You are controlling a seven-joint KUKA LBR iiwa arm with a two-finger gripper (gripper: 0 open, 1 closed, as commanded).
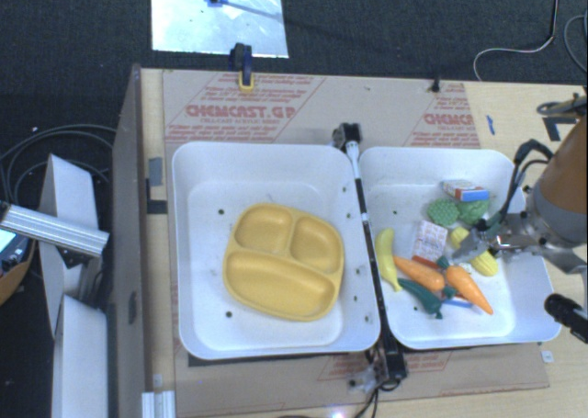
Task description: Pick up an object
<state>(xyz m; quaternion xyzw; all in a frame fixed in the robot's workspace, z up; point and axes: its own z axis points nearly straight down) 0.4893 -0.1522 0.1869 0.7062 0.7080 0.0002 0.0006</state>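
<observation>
The gripper (476,243) is seen low in the right bin (404,177), among the toy food (441,274) piled near its right side. Whether anything is clamped cannot be told. A yellow tray (280,260) is set in the left bin (207,177).

Single fixed camera above bench (303,95) (slanted), overlooking both bins.

**Grey arm, orange band**

The arm (562,194) has a rounded grey body with an orange band across it. A black cable loops along its upper side. Its gripper (478,243) is dark metal with silvery parts.
</observation>
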